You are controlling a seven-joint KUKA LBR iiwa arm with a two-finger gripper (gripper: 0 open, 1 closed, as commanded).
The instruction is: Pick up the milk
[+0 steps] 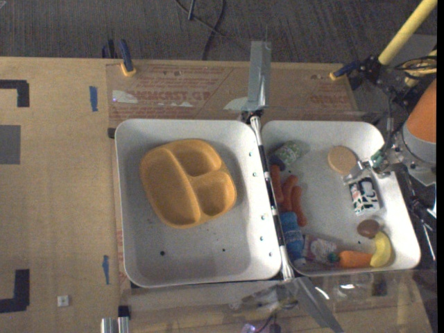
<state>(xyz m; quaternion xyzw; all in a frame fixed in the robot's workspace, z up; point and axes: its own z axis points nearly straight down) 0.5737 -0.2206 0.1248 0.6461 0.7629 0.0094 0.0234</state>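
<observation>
The milk [364, 195] is a small white carton with dark and red print, lying in the right bin [326, 207] near its right wall. My gripper [373, 164] comes in from the right and sits just past the carton's far end, close above it. From here I cannot make out whether it touches the carton. The orange band of the arm [423, 120] shows at the right edge.
A tan round biscuit [341, 159] lies left of the gripper. A brown lump [368, 227], a banana [381, 249] and a carrot [355, 259] fill the near right corner. Red sausages [288, 194] and a blue bottle [292, 233] line the left wall. The left bin [139, 248] holds a yellow divided plate [187, 182].
</observation>
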